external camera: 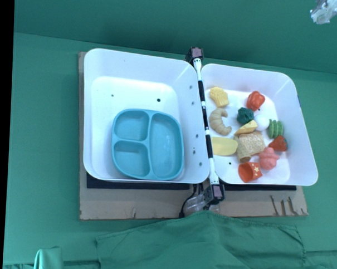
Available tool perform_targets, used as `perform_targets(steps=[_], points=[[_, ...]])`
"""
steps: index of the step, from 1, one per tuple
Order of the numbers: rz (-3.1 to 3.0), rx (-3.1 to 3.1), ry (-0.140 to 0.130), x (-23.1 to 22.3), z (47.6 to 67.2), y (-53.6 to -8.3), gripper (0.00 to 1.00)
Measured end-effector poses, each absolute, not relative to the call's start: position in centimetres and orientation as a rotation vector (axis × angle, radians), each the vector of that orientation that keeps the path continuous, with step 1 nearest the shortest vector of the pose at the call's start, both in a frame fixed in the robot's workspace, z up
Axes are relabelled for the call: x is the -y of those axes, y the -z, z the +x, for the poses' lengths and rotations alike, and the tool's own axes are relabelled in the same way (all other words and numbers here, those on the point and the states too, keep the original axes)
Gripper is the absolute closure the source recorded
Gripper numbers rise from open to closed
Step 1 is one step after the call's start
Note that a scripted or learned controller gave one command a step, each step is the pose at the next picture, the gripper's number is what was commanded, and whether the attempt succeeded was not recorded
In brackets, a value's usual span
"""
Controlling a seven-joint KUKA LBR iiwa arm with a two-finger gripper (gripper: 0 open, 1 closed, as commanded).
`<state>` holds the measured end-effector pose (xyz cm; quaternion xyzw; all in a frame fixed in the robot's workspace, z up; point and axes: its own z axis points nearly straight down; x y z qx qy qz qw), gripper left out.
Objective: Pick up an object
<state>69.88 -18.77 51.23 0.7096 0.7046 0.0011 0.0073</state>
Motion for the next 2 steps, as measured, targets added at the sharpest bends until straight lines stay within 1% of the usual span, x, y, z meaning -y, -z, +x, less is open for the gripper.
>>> perform_targets(steps=[1, 2], points=[[2.232, -2.217, 0.006, 18.8, 63.0, -43.8, 1.00], [2.220, -2.219, 0.001, 16.6, 68.0, -39.6, 1.00]])
